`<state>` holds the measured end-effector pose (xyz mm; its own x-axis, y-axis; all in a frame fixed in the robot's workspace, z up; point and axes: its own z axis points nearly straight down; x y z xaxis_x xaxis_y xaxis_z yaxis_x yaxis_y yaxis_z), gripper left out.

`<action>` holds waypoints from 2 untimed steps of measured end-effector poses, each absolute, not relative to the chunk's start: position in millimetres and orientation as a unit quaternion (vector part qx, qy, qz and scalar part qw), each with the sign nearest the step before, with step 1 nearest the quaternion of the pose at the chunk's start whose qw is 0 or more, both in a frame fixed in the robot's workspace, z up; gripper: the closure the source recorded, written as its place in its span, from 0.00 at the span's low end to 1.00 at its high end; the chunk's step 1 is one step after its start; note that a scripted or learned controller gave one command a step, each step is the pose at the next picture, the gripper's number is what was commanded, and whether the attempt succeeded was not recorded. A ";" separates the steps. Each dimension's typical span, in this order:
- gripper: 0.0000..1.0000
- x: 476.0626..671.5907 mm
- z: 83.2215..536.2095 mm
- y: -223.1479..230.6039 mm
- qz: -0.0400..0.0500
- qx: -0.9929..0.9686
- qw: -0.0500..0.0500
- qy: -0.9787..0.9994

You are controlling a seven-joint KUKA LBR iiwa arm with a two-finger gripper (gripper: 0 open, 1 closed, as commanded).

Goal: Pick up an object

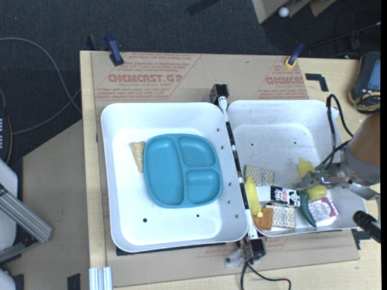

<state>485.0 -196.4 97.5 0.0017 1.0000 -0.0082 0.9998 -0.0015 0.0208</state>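
White plastic forms the two shallow bins on the bench: the left bin (pixel 121 222) carries a blue divided plate (pixel 181 169) with a tan cracker-like piece (pixel 138 153) tucked against the plate's left edge, while the right bin (pixel 272 116) holds every small object in a cluster along its near edge. The grey arm (pixel 366 156) enters from the right and sets its gripper (pixel 319 179) low over the right-hand end of that cluster; whether the fingers are apart or closed cannot be told at this size, and nothing is visibly held between them. Candidate objects lie just beside and to the left of the gripper. A yellow piece (pixel 305 167) sits touching or nearly touching its upper left side, a green item (pixel 316 193) lies just below it, and a white and pink packet (pixel 322 210) rests nearer the bin's near edge. Farther left come a black and white carton (pixel 284 196), a patterned packet (pixel 260 175), an orange-brown item (pixel 264 219), and a yellow banana-like object (pixel 251 196) whose long axis runs along the wall between the bins. Crowding is the likely obstacle, since neighbours touch and the bin's near and right walls stand close.
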 end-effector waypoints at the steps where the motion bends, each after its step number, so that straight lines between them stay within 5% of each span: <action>1: 1.00 536.3 86.3 -133.1 0.002 0.707 0.004 0.708; 2: 1.00 567.0 185.0 -68.0 0.001 0.707 0.000 0.708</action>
